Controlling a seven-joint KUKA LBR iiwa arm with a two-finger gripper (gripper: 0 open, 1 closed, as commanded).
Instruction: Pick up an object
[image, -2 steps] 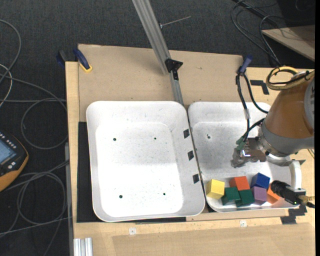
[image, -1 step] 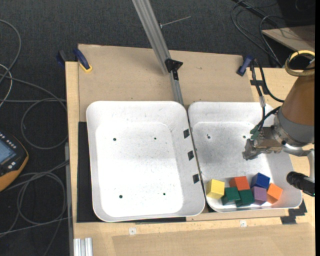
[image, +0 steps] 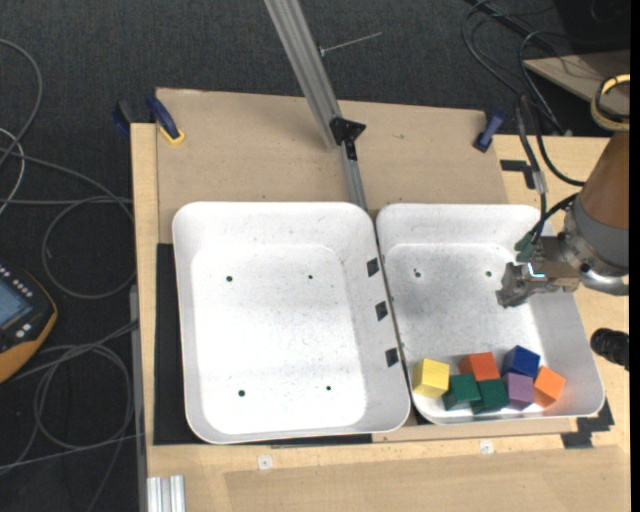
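Camera view: grey two-finger gripper (image: 512, 290) over right shallow white plastic bin (image: 440, 225), finger state cannot be told, tips small and blurred, arm cut off at right edge, small coloured cubes (image: 487, 380) clustered at that bin's near edge, partly overlapping, left white bin (image: 200, 225) beside it.

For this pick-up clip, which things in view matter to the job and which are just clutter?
Belongs to the job:
gripper
small coloured blocks, e.g. yellow, blue, orange
right white bin holding them

Lying about:
left white bin
blue clamps
black cables on the floor
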